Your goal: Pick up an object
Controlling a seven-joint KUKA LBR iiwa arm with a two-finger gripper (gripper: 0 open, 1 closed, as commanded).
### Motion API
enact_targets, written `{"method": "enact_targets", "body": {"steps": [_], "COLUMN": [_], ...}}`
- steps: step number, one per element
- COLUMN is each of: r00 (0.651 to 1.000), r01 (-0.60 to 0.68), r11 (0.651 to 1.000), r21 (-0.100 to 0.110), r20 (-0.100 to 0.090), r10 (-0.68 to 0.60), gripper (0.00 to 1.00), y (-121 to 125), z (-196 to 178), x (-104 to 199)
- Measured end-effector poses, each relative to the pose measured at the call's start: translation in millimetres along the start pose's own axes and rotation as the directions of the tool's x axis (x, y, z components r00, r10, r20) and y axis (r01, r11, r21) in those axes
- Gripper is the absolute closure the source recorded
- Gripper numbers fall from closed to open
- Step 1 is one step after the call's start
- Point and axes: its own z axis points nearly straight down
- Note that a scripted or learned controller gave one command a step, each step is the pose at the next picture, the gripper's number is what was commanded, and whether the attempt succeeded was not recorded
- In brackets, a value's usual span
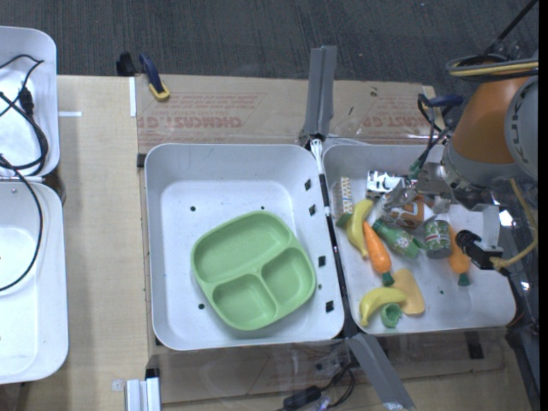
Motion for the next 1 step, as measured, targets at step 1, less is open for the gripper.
{"method": "enact_targets", "body": {"steps": [1], "r00": [1.000], "r01": [0.015], "r11": [1.000], "r21": [0.026], "r20": [-0.004], "r10": [-0.015], "gripper": [0.00], "y": [41.5], "z": [26.0], "x": [37.3]}}
